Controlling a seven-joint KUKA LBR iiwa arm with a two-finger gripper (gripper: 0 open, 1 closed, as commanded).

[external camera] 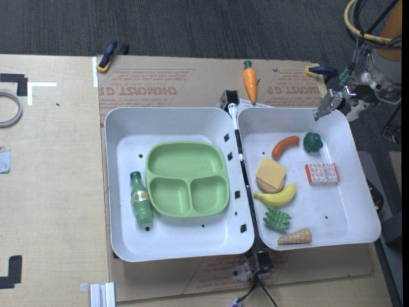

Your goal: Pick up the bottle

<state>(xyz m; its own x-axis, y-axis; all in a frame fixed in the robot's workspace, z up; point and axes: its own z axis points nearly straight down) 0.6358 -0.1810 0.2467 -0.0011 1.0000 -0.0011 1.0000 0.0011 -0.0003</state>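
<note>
Gripper (337, 103) above right bin (358, 190), cardboard-covered bench (153, 85)

End effector (335, 104) hangs at upper right, fingers parted.

Dark grey carpet floor (192, 11); tan bench (51, 222).

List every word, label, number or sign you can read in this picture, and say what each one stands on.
Red print on the cardboard sheet, left part: upside down and mirrored, not readable with confidence.
Red print on the same cardboard, right part: likewise not readable.
Label on the green bottle: too small to read.
Red and white packet: print too blurred to read.
No other text shows.
</note>
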